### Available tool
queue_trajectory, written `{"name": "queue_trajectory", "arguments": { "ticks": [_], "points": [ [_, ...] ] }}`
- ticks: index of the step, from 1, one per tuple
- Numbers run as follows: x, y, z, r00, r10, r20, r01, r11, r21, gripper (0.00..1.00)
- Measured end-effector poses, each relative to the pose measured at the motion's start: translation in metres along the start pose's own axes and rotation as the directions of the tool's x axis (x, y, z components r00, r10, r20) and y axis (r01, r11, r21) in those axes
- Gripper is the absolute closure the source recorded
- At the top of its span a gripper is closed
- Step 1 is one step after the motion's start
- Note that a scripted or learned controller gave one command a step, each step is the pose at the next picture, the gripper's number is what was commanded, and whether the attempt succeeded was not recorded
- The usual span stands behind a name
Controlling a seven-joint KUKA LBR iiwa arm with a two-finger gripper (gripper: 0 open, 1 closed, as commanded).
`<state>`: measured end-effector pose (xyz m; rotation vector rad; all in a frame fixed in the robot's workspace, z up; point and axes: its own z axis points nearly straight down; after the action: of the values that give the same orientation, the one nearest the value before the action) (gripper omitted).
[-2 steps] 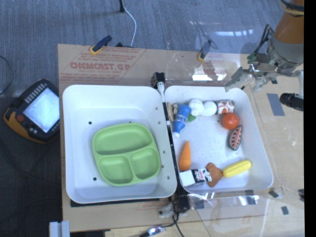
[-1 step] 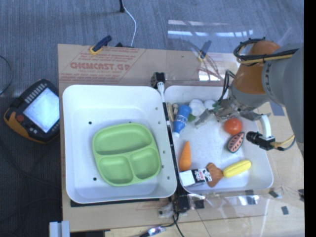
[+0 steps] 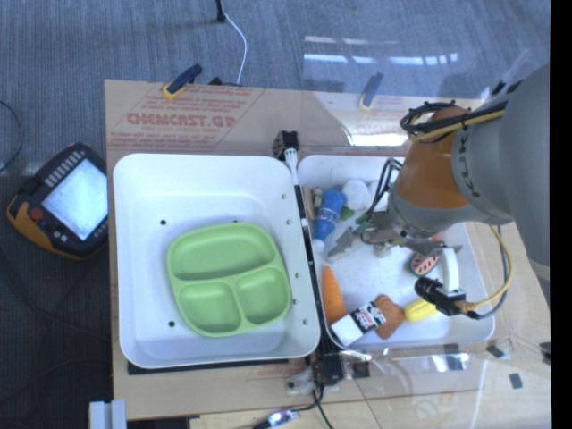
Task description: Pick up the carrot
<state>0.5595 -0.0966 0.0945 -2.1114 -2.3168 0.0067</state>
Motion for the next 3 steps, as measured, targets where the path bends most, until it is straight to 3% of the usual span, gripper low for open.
{"name": "queue_trajectory", "arguments": {
  "ticks": [1, 3],
  "points": [
    [0.0674, -0.0703, -0.0872, 0.999, -0.048, 0.001, 0.048, 0.999, -0.002, 0.0],
    [0.0661, -0.0716, -0.0849, 0.999, -0.044, 0.001, 0.044, 0.999, 0.002, 0.0]
  ]
}}
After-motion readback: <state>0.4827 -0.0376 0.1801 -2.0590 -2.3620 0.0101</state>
